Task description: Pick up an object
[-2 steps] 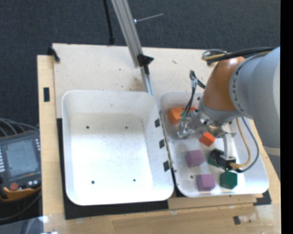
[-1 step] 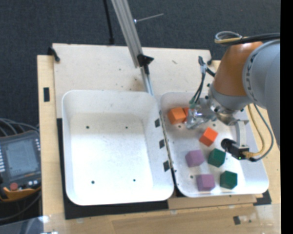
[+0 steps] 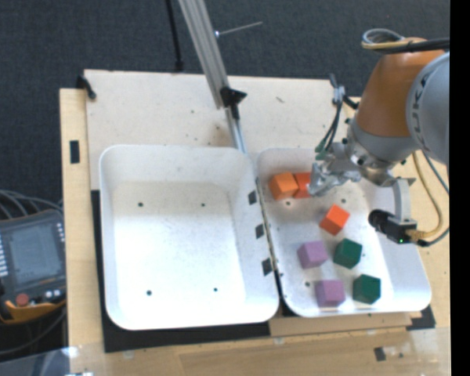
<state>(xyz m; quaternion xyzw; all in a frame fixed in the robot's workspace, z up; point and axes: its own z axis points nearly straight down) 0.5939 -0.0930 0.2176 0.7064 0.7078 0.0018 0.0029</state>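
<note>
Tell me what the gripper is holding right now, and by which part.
It cannot be told. The gripper is down in the right bin against the orange blocks at the back, but no block shows between its fingers.

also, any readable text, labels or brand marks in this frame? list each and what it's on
"KU": partial dark lettering running down the grey arm near the frame's right side; the rest is cut off.
Teach pendant at the left: its screen and buttons carry markings, too small and blurred to read.
Blocks in the right bin, such as the orange block: no lettering seen.
Left bin: dark specks, no text.
</note>
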